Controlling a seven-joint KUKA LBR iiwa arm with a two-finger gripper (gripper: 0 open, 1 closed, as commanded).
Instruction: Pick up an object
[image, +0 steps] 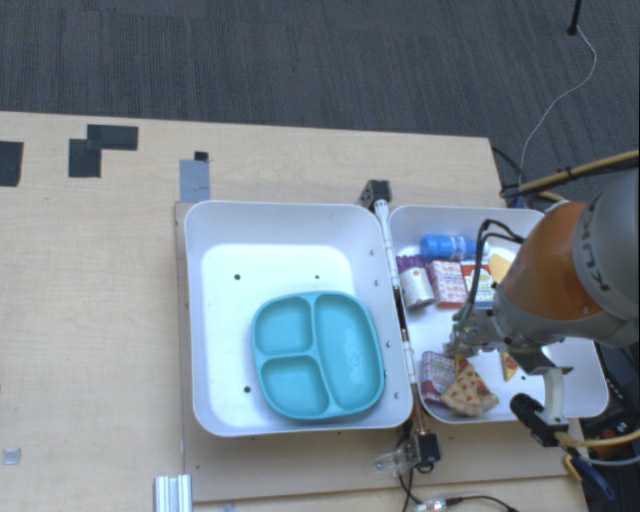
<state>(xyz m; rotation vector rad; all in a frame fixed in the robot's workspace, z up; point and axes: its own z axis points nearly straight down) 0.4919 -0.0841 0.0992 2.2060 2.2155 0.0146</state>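
The claw (467, 338) hangs low over the right bin (590, 398), its tip masked by the wrist housing. Its opening and any contents cannot be determined from this view.

Procedure for the step in hand, judged as the descent onto a target:
1. Select one item standing apart from its neighbours. The bin's contents are crowded, and a closure across two items is likely to slip.
2. Centre the claw over the item before closing. Keep clear of the divider wall to the claw's left.
3. Lift straight up and confirm the item rises with it.

Likely target: the crumpled wrapper (468, 390), just below the claw on the near side. It is a flat, creased packet in tan and red, lying beside a second pale packet (434, 372). It is soft and should be expected to deform under closure.

Beyond the claw, on the far side, lie a small silver can (415, 288), a red-and-white packet (449, 283) and a blue bottle (446, 246). Well to the left, in the other bin (215, 250), rests a teal divided plate (318, 353).
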